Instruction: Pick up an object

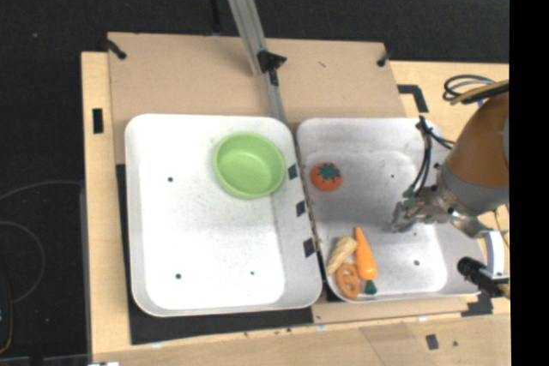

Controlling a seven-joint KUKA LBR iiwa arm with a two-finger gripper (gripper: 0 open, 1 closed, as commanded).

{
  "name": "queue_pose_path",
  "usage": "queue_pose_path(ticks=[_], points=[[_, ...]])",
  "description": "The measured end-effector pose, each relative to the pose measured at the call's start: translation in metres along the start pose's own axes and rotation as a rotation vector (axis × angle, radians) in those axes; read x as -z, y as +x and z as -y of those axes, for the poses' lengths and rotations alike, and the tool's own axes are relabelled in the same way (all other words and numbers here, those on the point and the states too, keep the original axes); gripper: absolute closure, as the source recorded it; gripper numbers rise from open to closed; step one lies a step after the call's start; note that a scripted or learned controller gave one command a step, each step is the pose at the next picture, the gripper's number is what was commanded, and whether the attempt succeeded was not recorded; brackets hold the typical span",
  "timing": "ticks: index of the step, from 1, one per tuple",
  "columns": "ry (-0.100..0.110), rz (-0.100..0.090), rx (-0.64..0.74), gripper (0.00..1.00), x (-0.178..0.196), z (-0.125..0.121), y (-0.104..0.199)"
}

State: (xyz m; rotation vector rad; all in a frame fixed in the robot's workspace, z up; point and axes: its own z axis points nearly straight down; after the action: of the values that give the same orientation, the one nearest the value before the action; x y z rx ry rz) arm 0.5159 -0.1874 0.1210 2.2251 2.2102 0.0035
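Note:
A green bowl [250,165] sits in the left bin [171,270], near its upper right corner. In the right bin [395,141] lies a red toy tomato [326,176] by the left wall. At that bin's front left, an orange carrot [365,254], a pale banana-like piece [341,251] and a round orange slice [347,279] lie bunched together. My gripper [407,217] is low over the right side of the right bin, to the right of the carrot and apart from it. Nothing shows between it and the bin floor.
A grey metal pole [243,4] slants from the top down to the gap between the bins. The bins rest on a brown board [214,73] atop the wooden bench. Black cables [467,87] loop near the arm at the right.

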Motion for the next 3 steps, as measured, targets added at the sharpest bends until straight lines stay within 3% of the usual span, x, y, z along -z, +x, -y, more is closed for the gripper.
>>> queue_pose_path(ticks=[3], points=[[-0.004, 0.002, 0.011, 1.00, 0.156, -0.003, -0.007]])
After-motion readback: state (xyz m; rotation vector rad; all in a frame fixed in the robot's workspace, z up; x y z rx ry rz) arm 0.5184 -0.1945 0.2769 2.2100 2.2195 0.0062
